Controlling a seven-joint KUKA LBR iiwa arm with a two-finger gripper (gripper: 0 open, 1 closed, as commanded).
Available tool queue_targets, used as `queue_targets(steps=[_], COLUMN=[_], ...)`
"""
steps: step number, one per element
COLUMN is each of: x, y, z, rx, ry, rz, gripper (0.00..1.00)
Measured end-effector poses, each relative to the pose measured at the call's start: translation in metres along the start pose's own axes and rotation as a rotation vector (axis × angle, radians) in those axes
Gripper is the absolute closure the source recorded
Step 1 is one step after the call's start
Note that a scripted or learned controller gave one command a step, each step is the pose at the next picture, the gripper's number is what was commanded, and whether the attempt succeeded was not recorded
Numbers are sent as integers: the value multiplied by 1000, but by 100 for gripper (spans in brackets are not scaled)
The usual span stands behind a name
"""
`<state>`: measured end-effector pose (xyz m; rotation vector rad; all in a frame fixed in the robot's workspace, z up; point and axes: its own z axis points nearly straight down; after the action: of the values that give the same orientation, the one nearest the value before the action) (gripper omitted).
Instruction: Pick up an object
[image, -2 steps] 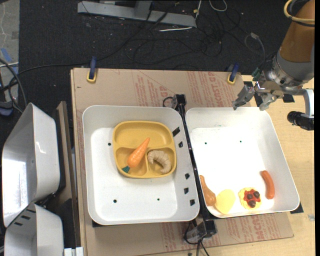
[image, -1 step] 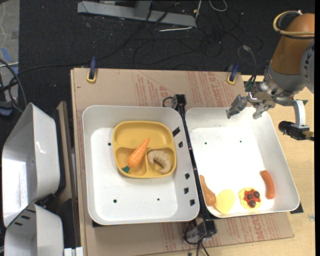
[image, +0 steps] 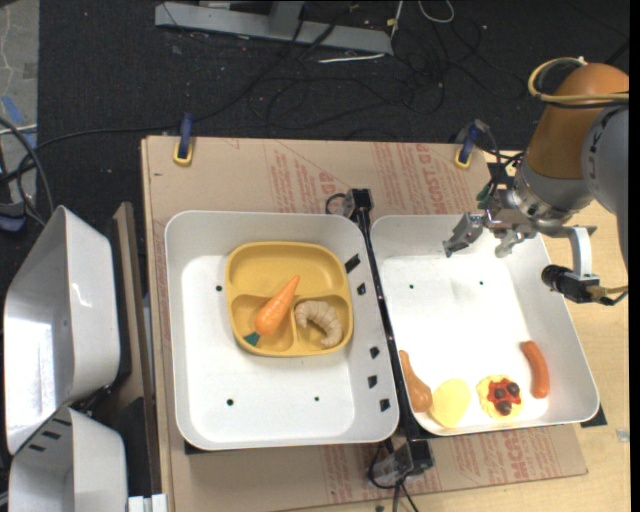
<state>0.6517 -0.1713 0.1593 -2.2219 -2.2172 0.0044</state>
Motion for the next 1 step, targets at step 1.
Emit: queue_targets(steps=[1], x=[5], y=[-2], z=[63], rx=[1], ry=[1], rz=[-3], gripper=[0])
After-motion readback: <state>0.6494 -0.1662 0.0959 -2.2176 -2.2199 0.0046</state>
